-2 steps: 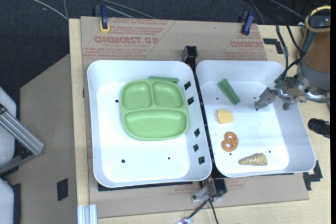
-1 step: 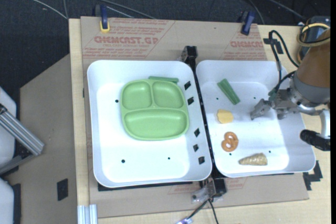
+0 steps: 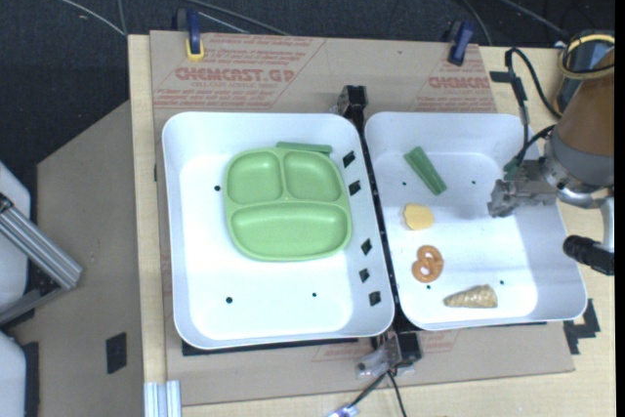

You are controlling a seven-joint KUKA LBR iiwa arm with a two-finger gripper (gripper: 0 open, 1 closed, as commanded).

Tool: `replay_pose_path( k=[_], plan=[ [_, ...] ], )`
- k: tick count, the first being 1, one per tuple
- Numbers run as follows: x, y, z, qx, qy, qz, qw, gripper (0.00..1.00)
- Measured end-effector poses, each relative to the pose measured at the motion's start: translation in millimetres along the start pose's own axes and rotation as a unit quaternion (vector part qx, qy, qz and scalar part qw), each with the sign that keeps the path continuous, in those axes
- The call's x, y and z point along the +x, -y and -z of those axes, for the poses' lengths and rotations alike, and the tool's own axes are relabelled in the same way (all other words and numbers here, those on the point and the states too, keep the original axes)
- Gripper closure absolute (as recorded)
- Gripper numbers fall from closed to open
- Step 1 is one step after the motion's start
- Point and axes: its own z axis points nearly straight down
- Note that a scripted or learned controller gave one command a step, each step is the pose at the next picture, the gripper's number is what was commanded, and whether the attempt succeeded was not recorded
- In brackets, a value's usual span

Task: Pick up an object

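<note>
The right bin [image 3: 547, 254] holds a green stick-shaped piece [image 3: 426, 170], a small yellow chunk [image 3: 419, 217], an orange pretzel-like ring [image 3: 427, 264] and a tan cone-shaped piece [image 3: 472, 297]. My gripper [image 3: 506, 197] hangs low over the right part of this bin, to the right of the green stick and the yellow chunk. I see nothing between its fingers, and no object lies directly beneath it.
The left bin [image 3: 195, 288] carries a green three-compartment plate [image 3: 287, 204] with a thin green strip [image 3: 305, 148] at its back edge. Black clips line the divider [image 3: 369, 239] between the bins. Cables run over the dark floor behind the bench.
</note>
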Motion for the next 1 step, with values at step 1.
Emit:
replay_pose_path(
  k=[1],
  plan=[
    [-7.2,-7.6,59.2,-0.003,0.002,0.0,1.0,1.0]
  ],
)
